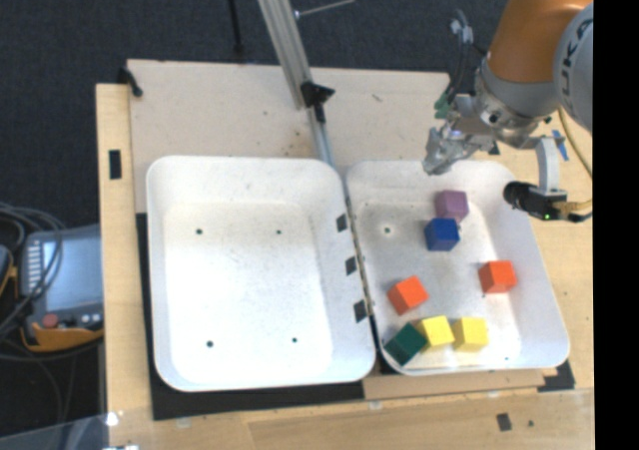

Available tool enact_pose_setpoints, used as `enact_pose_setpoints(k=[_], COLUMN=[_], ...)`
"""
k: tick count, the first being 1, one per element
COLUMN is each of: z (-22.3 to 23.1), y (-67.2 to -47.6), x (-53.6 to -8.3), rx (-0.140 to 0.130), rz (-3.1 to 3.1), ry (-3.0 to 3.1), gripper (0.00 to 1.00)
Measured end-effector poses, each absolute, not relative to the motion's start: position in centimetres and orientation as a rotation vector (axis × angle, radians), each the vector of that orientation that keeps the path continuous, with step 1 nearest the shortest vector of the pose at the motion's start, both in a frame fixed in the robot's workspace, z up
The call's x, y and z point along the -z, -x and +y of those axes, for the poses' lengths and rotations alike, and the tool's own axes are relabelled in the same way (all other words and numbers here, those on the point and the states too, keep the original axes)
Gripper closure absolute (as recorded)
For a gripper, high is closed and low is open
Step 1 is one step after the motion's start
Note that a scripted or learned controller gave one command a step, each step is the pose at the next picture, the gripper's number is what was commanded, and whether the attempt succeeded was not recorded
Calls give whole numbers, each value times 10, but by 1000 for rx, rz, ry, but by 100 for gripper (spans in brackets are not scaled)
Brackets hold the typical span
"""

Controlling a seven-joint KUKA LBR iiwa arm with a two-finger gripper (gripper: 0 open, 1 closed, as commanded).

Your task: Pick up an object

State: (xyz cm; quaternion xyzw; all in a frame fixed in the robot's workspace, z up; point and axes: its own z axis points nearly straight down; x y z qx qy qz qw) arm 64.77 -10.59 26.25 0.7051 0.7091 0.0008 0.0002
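The right bin holds several small blocks. A purple block lies near its far edge with a blue block just in front of it. Two orange blocks lie mid-bin. Two yellow blocks and a dark green block sit along the near edge. My gripper hangs above the bin's far rim, a little behind and left of the purple block, with nothing seen between its fingers.
The left bin stands beside the right one. A slanted metal rail rises from the seam between the bins toward the back. A grey control box sits off the bench at the left.
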Motion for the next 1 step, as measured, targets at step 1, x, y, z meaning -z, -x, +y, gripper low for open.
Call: enact_pose_setpoints(k=[1], z=[-57], y=[-640], x=[-247], rx=[1], rz=[2228], ry=[-2216], gripper=[100])
